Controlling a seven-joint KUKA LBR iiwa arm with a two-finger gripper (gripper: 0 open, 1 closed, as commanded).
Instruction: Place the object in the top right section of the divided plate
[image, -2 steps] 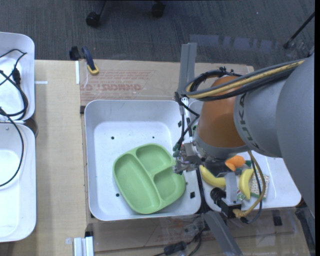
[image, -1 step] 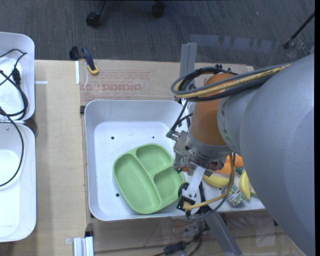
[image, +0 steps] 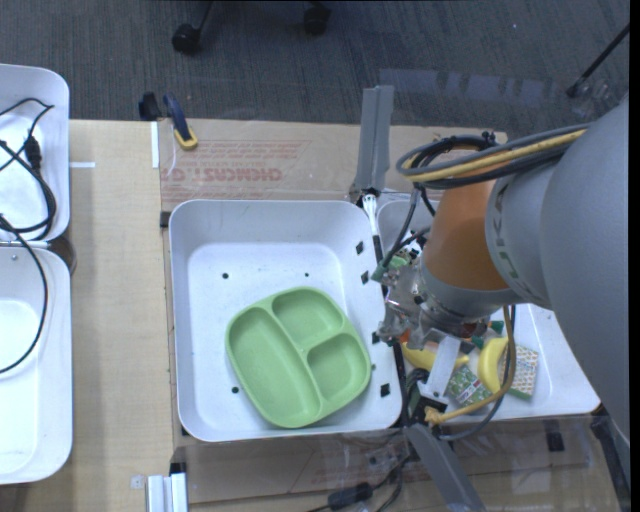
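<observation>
My arm is over the right bin (image: 560, 375), wrist pointing down into a clutter of stuff there: a yellow banana-like thing (image: 490, 362), a green printed packet (image: 462, 382), a patterned packet (image: 524, 368). The green divided plate (image: 298, 355) sits in the left bin (image: 200, 300), well apart from the clutter, all 3 sections bare.

Step in hand, I'd judge: get hold of one object in the right bin. To do it well: come straight down on a single item, not a seam btw two; the banana thing looks the easiest shape to close on. Keep clear of the bin wall & the divider btw bins. Lift high enough before crossing left, then aim for the plate's far-right section, the smaller one nearest the divider.

My pincer (image: 440, 362): hidden under wrist & cables, so can't tell how far open it is or whether it's got anything.
</observation>
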